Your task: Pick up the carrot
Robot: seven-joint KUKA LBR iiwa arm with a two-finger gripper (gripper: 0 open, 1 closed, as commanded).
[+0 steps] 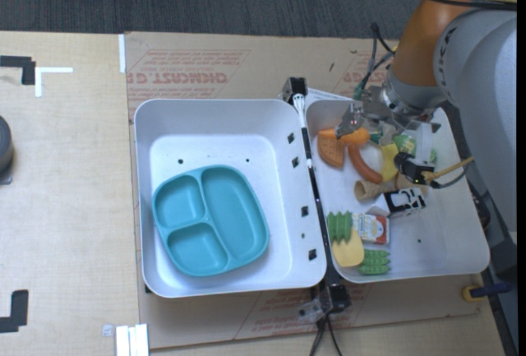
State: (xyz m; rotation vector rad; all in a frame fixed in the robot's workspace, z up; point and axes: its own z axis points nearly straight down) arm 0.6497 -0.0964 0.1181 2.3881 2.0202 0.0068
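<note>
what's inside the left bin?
The left bin holds one teal divided tray, three compartments, nothing visible in them. The bin floor under the tray is covered, so anything beneath it cannot be seen.

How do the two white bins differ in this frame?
The left bin holds a single item, a teal divided plate lying flat; the right bin holds many small toy foods, among them an orange carrot piece, a sausage and green pea pods. The gripper hangs over the right bin's far end, while nothing reaches over the left bin. Both are shallow, white and set side by side.
</note>
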